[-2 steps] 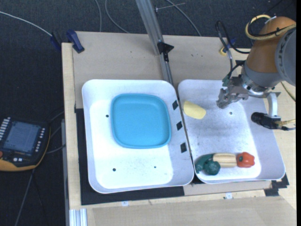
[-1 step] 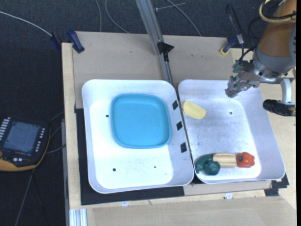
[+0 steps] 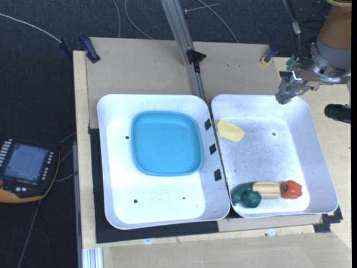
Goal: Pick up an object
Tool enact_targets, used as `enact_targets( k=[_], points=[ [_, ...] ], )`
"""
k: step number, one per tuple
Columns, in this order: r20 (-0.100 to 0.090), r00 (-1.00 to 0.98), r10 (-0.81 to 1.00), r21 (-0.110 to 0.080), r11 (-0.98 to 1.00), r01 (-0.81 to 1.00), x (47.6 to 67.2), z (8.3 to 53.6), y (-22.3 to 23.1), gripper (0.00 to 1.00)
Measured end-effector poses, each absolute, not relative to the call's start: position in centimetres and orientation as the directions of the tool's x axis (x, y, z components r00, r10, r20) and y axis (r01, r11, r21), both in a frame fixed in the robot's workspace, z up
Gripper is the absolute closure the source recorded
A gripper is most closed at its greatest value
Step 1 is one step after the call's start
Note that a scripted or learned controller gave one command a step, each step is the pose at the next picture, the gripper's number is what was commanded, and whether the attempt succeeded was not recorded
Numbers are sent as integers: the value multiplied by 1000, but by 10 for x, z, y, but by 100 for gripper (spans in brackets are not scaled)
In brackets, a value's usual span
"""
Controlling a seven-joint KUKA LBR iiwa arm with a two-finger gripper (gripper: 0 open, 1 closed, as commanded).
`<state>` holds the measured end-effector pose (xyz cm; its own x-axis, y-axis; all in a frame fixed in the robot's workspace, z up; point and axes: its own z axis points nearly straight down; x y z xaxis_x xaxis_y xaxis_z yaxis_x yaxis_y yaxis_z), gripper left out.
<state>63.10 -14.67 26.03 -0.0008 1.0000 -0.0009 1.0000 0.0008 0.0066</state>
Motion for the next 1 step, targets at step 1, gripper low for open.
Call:
enact_targets(
  k=[1],
  points=[
    [-1, 0, 1000, 4, 0, 1000, 632, 292, -147, 100]
  ],
)
